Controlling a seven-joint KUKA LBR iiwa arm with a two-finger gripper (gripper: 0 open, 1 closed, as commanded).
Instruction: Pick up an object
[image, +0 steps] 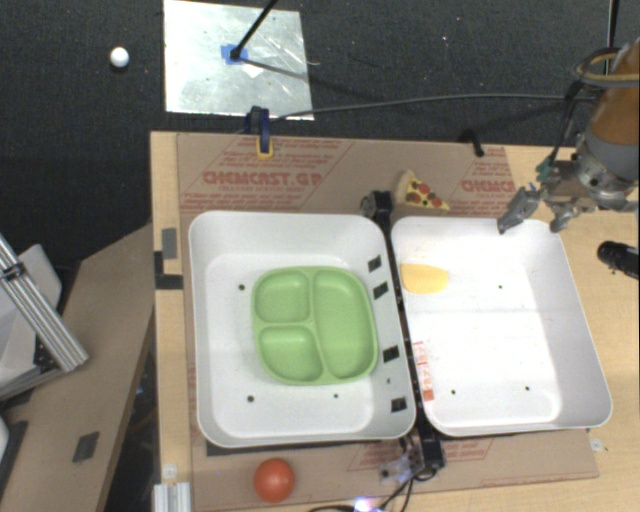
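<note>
The arm's two-finger metal gripper (532, 212) is hanging over the far right corner of the right-hand shallow white bin (560, 400), its two grey fingers (512, 216) spread apart and pointing down, with nothing between them. One finger is showing against the bin's far rim, the other just beside the rim's corner; whether either is touching the rim cannot be told. Above the gripper, the grey wrist with its orange band (612, 62) is running off the top right of the view, so the rest of the arm is cut off.

Inside that bin, a flat yellow oval piece (424, 278) is lying near the far left corner, well apart from the gripper. Just outside the bin, on the brown cardboard sheet (300, 170) behind the two bins, a small toy pizza slice (421, 192) is sitting near the black clip joining them.

In the left-hand shallow white bin (225, 400), a light green plastic tray with three compartments (313, 323) is lying flat at the centre.

In front of the left bin, on the bench edge, a round red-orange ball (273, 479) is resting, partly cut off by the bottom of the view. Farther back, a shiny silver sheet (200, 70) is lying on the dark floor, with a small white ball (120, 57) to its left.
</note>
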